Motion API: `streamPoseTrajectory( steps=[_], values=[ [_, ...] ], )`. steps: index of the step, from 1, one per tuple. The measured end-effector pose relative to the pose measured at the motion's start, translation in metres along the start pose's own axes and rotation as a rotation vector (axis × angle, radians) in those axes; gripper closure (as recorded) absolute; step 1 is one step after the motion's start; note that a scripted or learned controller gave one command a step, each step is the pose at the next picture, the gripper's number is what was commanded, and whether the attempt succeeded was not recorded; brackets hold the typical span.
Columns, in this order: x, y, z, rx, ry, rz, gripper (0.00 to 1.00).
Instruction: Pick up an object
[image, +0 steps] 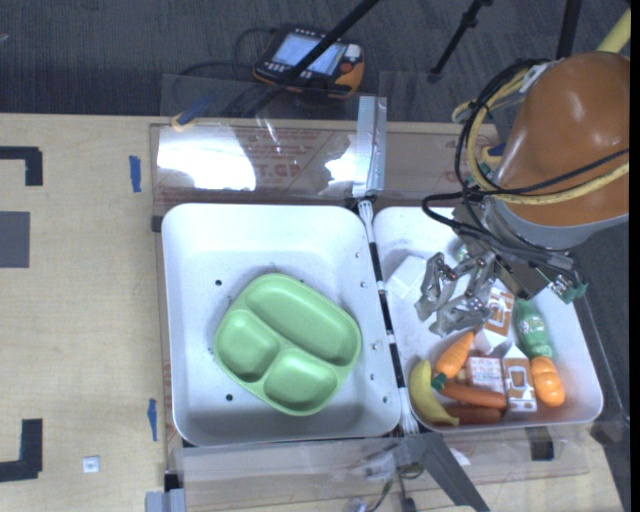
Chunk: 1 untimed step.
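Observation:
My gripper (445, 300) hangs over the right bin (400, 245), its metal fingers (433, 285) spread apart above the pile, with nothing seen between them. Just below it lie an orange carrot (455, 355), a yellow banana (428, 392), a small printed carton (485, 375), an orange fruit (546, 381) and a green item (531, 332). The grey arm with its orange band (565, 130) comes in from the upper right and hides the bin's far right part.
The left bin (200, 250) holds a green divided plate (288, 343). A clear plastic sheet (260, 155) lies behind the bins. A handheld device (305, 60) rests on the floor beyond. Black cables (470, 200) loop around the wrist.

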<state>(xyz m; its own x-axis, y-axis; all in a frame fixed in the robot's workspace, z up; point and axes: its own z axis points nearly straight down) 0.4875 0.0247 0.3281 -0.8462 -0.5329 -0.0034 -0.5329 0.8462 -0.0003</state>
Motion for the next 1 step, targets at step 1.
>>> streamPoseTrajectory(
  steps=[1],
  values=[
    [0.0052,-0.0482,0.0673,-0.001,0.001,-0.293,1.0]
  ],
)
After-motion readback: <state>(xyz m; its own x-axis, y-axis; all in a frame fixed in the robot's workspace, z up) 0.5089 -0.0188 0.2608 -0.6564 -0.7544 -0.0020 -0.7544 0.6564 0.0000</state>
